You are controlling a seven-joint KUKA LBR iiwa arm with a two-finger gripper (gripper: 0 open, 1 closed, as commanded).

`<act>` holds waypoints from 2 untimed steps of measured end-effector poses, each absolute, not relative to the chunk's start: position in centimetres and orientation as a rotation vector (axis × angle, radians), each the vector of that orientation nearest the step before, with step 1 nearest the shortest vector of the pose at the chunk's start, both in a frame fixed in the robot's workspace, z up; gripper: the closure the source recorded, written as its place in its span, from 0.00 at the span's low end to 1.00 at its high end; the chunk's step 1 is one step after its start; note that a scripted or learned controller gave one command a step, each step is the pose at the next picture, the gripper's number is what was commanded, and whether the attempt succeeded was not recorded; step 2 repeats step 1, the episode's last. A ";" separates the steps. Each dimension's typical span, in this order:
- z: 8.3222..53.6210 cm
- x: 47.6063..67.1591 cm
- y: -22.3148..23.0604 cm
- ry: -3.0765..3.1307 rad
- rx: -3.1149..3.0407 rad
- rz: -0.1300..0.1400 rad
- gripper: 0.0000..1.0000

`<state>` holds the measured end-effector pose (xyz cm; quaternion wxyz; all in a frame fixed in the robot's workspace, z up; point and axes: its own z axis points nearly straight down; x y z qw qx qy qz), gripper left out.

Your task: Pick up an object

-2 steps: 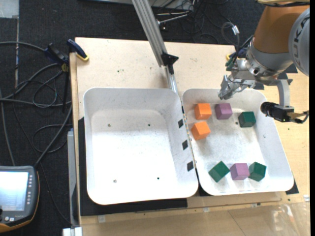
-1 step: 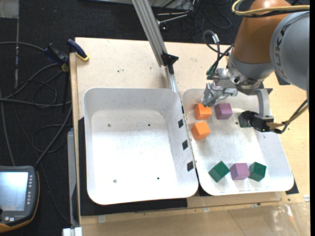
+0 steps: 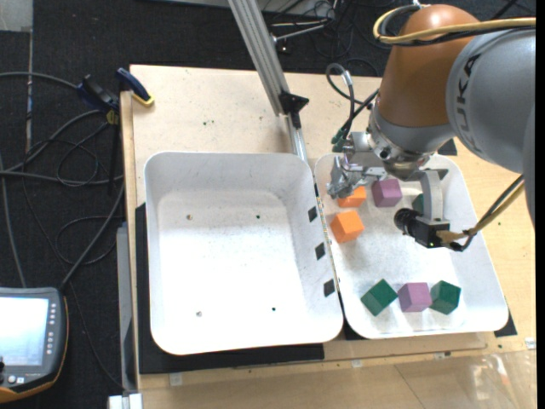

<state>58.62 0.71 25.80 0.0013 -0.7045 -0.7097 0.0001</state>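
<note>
On bench [image 3: 213, 109], two white bins [image 3: 230, 254]

A: Where is the arm [image 3: 451, 66] sitting?

B: It is reaching over the right bin [image 3: 477, 288], with the gripper [image 3: 347, 181] hanging just above one orange block [image 3: 352, 198].

A: Other contents?

B: A second orange block [image 3: 347, 226] is lying just below it, a purple block [image 3: 387, 192] beside it. Two green blocks [image 3: 379, 297] are flanking another purple one [image 3: 415, 296] near the front edge.

A: Left bin [image 3: 170, 186]?

B: It is showing dark specks.
</note>
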 end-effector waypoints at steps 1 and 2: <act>24.3 55.8 6.3 -2.227 -2.210 0.003 1.00; 24.3 55.8 6.3 -2.227 -2.210 0.003 1.00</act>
